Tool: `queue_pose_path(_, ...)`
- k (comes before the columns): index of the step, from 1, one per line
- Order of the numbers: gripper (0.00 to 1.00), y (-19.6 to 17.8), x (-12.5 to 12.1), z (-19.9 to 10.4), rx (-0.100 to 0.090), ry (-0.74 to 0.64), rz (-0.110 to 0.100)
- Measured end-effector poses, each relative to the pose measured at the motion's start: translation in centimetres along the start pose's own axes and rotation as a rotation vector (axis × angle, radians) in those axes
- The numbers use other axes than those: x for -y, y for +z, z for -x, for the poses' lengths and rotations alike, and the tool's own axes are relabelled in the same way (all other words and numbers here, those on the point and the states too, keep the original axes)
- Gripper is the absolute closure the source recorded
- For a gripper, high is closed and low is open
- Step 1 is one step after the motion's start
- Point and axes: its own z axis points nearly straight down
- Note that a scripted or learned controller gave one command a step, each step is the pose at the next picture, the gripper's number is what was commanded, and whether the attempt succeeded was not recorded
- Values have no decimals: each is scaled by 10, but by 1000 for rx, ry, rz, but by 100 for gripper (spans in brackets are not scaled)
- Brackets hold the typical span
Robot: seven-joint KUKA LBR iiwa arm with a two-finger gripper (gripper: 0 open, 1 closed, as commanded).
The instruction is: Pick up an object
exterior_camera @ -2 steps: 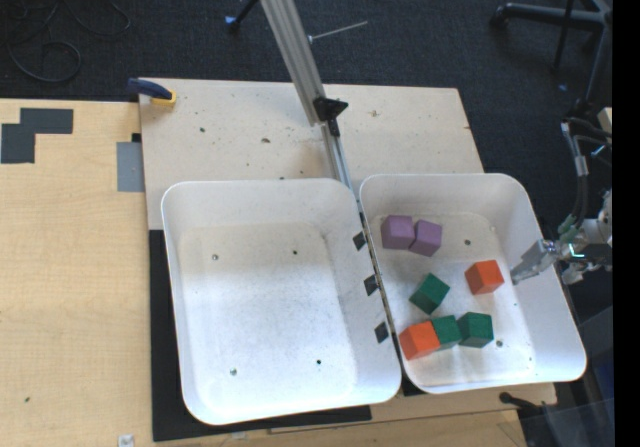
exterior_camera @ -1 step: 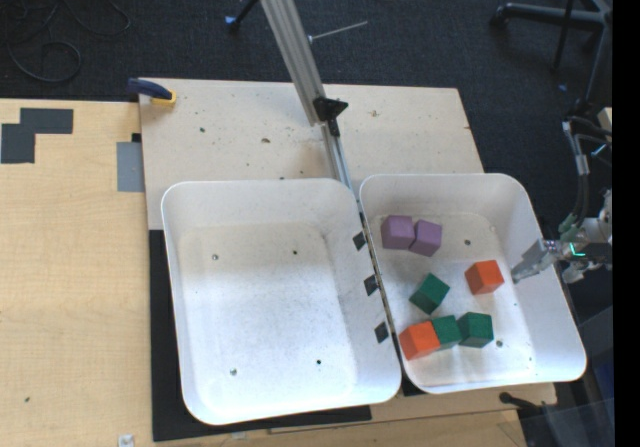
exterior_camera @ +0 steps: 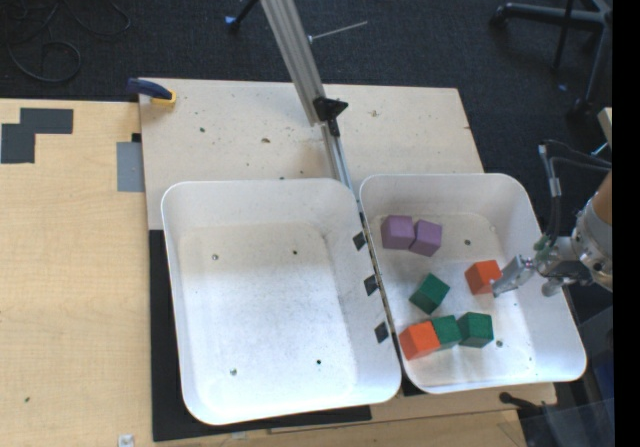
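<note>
Your gripper (exterior_camera: pixel 512 275) sits at the right bin's (exterior_camera: pixel 545 360) right side, tip just beside an orange cube (exterior_camera: pixel 482 276); fingers too blurred, you can't tell their state. Leftward lie 2 purple cubes (exterior_camera: pixel 411 233), 3 green cubes (exterior_camera: pixel 430 292) and another orange one (exterior_camera: pixel 420 339).

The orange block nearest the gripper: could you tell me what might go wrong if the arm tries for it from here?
The gripper sits beside the orange block, not over it, so it may only shove it. That block lies close to the right bin's wall, leaving little finger room. The green blocks touch another orange block, which makes separating them hard.
</note>
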Motion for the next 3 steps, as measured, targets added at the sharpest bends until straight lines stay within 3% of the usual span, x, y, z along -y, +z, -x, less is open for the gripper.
queue_pose_path(1,0,63,7,-3,-1,0,-1)
queue_pose_path(2,0,84,6,-3,2,-2,7)
queue_pose_path(3,100,76,6,-2,1,6,4)
